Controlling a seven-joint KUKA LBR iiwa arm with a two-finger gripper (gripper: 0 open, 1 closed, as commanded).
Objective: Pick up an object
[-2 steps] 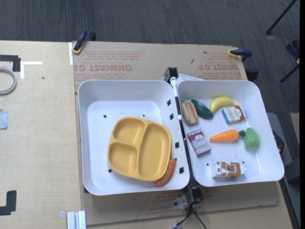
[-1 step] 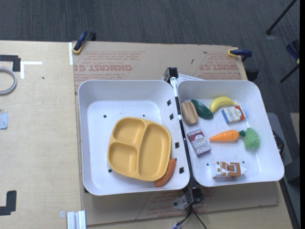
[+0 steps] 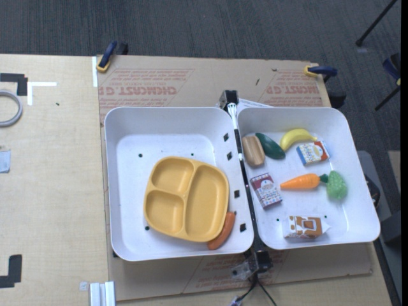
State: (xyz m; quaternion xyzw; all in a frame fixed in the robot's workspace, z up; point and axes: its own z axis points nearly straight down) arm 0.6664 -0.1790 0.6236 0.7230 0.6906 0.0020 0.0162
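The right bin holds several toy foods: a yellow banana, a dark green vegetable, a hot dog bun, a small white and orange carton, an orange carrot with a green top, a red and white box and a white and orange box near the front. In the left bin lies a yellow divided plate with an orange sausage against its front right rim.
Both bins rest on a brown cardboard sheet clamped to the bench at its back corners. A black clip joins the bins at the back, and another at the front. Light wooden bench spreads to the left.
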